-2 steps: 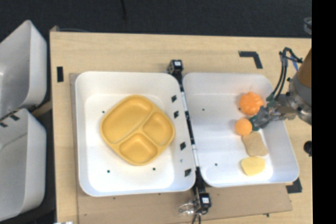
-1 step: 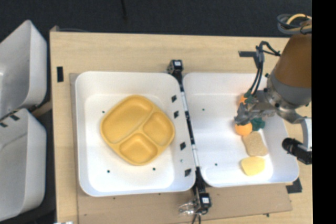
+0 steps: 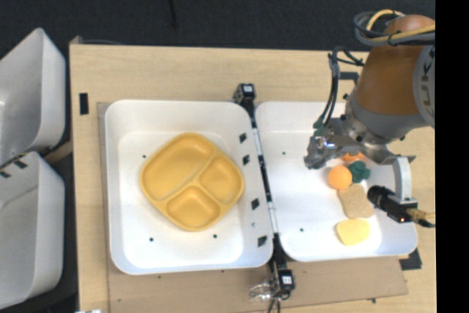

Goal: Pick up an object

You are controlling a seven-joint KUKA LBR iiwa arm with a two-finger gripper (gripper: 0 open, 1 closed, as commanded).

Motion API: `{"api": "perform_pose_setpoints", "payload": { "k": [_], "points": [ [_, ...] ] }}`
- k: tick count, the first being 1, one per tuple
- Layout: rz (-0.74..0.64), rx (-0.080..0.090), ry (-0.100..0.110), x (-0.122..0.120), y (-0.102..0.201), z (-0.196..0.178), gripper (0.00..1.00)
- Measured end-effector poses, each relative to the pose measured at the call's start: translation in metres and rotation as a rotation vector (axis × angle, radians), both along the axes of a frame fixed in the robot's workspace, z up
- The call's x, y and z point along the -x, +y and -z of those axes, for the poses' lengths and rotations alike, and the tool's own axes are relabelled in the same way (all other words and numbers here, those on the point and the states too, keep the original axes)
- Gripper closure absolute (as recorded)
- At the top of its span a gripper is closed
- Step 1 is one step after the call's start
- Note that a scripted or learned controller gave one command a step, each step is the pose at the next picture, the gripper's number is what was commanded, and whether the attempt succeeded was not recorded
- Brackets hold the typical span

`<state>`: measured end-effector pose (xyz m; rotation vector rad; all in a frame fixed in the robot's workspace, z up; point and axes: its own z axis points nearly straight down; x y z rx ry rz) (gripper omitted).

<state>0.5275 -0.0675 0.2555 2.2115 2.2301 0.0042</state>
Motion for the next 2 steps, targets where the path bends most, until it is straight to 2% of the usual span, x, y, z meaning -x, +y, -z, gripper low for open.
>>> {"api": "perform_pose_setpoints", "payload": {
  "k": [1,2],
  "points": [
    [0.001,0.000,0.000,-0.005,0.047,-0.004,1.00],
    [0.003,0.001,0.004,-0.012,0.096,0.010,1.00]
  ]
}}
